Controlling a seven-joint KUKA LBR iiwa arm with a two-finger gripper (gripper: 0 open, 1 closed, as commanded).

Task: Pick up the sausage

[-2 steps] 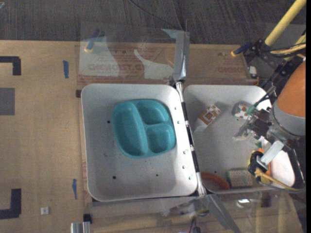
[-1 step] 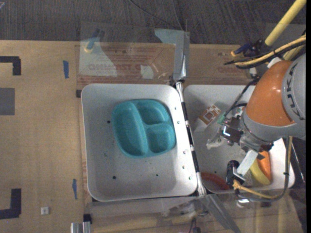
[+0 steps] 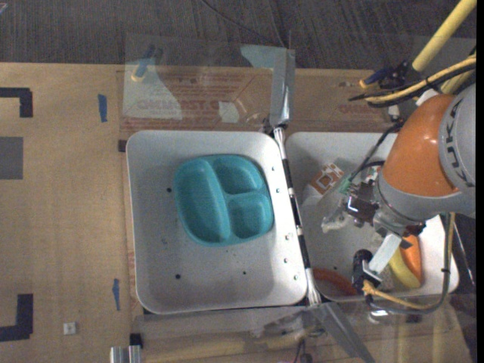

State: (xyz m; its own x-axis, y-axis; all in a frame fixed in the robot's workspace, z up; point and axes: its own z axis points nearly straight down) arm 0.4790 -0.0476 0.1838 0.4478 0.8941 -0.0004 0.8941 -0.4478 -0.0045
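My gripper point(image 3: 338, 216): hanging over the middle of the right bin point(image 3: 316, 151), nothing visibly in it; I cannot tell whether it is spread or pressed together.
My arm point(image 3: 423, 161): grey with an orange band, coming in from the right; the letters "UK" can be read on its edge, and the rest is cut off.
Card point(image 3: 327, 178): a small brown-and-white patterned square just beyond my gripper on the bin floor; its print is too small to read.
Sausage point(image 3: 333, 280): reddish-orange, lying in the right bin's front left corner, by the wall between the two bins and apart from my gripper.
Banana point(image 3: 404, 272): yellow, at the right bin's front right, partly under my wrist.
Orange thing point(image 3: 413, 254): touching the banana; I cannot tell what it is.
Left bin point(image 3: 151, 263): holds a teal plate point(image 3: 223, 199) with three compartments, lying flat.
Cardboard point(image 3: 204, 93): behind the bins under a clear sheet; its faint lettering is unreadable.
Bench point(image 3: 60, 203): has blue tape strips point(image 3: 102, 107) and black corner marks point(image 3: 19, 100) at the far left.
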